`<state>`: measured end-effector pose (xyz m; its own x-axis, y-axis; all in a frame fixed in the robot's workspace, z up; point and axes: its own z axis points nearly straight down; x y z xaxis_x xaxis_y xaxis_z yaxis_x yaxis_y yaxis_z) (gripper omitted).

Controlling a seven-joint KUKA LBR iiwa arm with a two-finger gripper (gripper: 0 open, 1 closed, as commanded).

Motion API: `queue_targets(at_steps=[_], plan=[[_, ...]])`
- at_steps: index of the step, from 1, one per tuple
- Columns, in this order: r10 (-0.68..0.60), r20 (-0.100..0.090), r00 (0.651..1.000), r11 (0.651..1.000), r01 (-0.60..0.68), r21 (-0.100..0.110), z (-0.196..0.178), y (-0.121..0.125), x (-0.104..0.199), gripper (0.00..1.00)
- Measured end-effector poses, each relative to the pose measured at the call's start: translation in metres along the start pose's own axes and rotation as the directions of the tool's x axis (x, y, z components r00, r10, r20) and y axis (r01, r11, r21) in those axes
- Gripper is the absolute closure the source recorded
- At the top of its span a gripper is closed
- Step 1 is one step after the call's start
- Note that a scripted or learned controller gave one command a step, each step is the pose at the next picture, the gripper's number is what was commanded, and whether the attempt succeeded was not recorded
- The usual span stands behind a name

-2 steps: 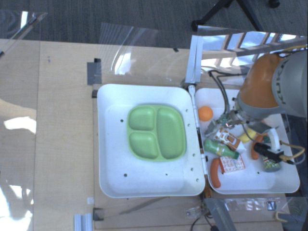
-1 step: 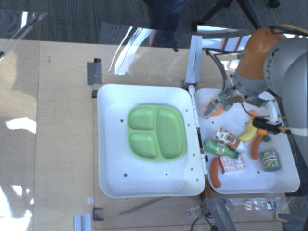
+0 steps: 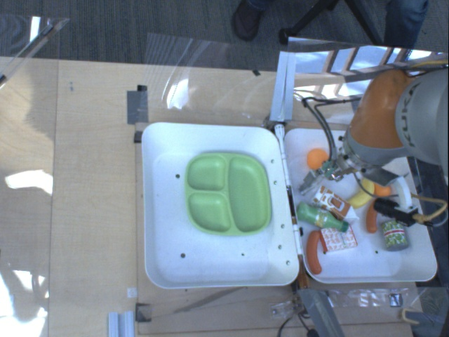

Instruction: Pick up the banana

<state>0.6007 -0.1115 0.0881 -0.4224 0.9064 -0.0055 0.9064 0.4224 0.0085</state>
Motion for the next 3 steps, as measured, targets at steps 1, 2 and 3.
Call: queue_targets(at_steps=[1, 2, 3], plan=[[0.133, -0.025, 0.991, 0.991, -0.132, 0.038, 0.002, 0.050, -0.042, 0.00], [0.076, 0.000, 0.997, 0.997, -0.076, 0.000, 0.000, 0.007, -0.004, 0.00], [0.054, -0.001, 0.999, 0.999, -0.054, 0.002, 0.002, 0.040, -0.021, 0.00]])
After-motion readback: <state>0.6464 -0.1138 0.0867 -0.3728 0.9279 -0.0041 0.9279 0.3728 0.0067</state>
